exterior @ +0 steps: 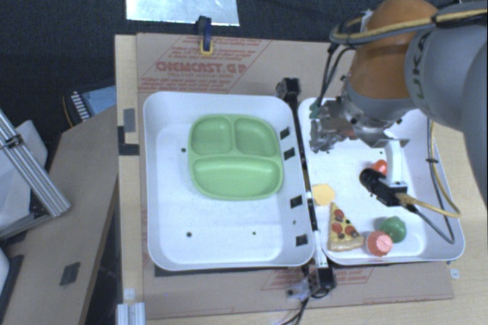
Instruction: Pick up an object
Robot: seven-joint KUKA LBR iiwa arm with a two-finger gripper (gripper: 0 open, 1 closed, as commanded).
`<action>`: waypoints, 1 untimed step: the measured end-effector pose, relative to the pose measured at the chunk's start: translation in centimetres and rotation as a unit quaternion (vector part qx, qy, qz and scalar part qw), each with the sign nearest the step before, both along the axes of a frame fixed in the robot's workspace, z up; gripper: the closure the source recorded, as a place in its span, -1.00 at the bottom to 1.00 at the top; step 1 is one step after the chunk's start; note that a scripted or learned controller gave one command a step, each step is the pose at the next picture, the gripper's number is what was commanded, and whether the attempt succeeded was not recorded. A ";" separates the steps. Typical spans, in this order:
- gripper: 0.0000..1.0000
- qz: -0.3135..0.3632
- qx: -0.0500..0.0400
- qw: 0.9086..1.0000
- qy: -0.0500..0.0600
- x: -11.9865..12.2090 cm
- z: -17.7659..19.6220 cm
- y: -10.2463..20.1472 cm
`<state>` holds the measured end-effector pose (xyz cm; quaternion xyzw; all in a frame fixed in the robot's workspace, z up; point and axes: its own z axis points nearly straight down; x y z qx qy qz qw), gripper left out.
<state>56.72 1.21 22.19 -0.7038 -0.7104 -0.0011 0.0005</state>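
Observation:
My gripper (pixel 323 136) hangs over the far left part of the right bin (pixel 440 239), under the grey arm with its orange band. In that bin lie a yellow piece (pixel 323 194), a toy pizza slice (pixel 344 229), a pink-red piece (pixel 379 242), a green piece (pixel 394 226) and a small orange-red piece (pixel 379 165). The yellow piece is just in front of the gripper, apart from it. The arm hides the far part of the bin.
The left bin (pixel 168 239) holds a green divided plate (pixel 233 156). A black-clipped divider (pixel 300 163) separates the two bins. A cardboard sheet (pixel 202 60) lies under the bins at the back.

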 end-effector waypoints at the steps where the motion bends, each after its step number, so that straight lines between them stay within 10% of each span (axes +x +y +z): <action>1: 1.00 0.000 0.000 1.000 0.000 -0.2 -0.7 6.1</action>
